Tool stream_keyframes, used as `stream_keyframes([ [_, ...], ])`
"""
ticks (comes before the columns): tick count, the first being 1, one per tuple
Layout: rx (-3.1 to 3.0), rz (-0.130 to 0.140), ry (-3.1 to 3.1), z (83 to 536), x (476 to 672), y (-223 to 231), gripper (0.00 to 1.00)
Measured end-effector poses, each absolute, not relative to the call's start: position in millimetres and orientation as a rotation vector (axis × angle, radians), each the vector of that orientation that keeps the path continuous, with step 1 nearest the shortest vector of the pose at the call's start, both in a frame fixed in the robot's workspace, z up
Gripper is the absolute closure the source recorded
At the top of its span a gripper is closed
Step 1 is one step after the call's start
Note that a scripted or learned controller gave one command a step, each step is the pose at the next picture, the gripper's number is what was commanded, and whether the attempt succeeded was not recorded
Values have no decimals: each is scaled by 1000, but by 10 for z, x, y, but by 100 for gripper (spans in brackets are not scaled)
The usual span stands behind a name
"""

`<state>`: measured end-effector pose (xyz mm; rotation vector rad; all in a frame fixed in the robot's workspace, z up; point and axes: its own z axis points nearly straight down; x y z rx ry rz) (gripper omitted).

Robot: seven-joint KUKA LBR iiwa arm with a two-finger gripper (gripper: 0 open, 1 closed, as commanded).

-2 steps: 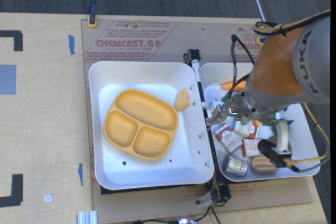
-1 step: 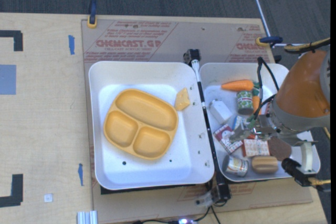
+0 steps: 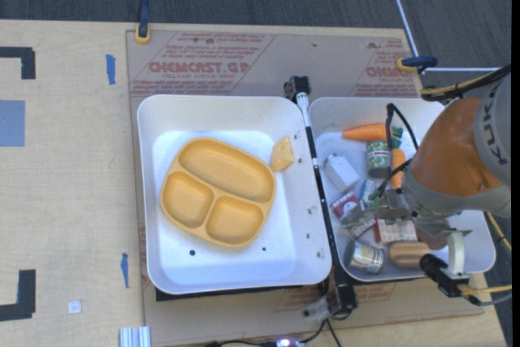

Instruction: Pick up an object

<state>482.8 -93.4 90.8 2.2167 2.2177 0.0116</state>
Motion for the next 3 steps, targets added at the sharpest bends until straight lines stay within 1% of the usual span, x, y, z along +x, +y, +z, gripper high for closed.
stream_keyframes([
  [1, 2209, 19, 2205, 1037, 4866, -958, 100],
  [2, 2219, 4, 2222, 1850, 4868, -270, 100],
  [3, 2219, 3, 2222, 1850, 4867, -274, 0],
])
